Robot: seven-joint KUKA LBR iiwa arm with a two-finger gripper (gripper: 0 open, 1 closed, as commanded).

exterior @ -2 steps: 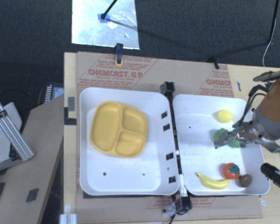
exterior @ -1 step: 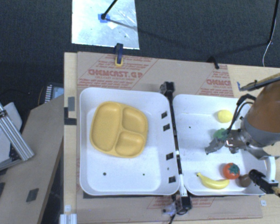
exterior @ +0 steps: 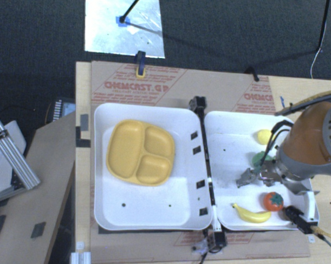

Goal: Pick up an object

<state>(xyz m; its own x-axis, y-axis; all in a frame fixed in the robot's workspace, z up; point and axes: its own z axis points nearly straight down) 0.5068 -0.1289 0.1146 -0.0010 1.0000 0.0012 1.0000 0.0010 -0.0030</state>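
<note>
Arm reaches in from the right over the right bin [exterior: 229,158], orange band above the wrist; gripper [exterior: 246,179] sits low near the bin's middle w/ nothing visibly between its fingers — can't tell how far open it is. Objs in that bin: banana [exterior: 252,214] at the front edge, red tomato [exterior: 273,200] just above it, a green item [exterior: 259,158] and a yellow one [exterior: 264,136] further back, partly hidden by the arm. Left bin [exterior: 146,209] holds a yellow divided plate [exterior: 140,151] — three compartments, lying flat.

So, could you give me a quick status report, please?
Gripper low over right bin, nothing seen held. Banana, tomato near front wall. Green item partly behind arm.
</note>
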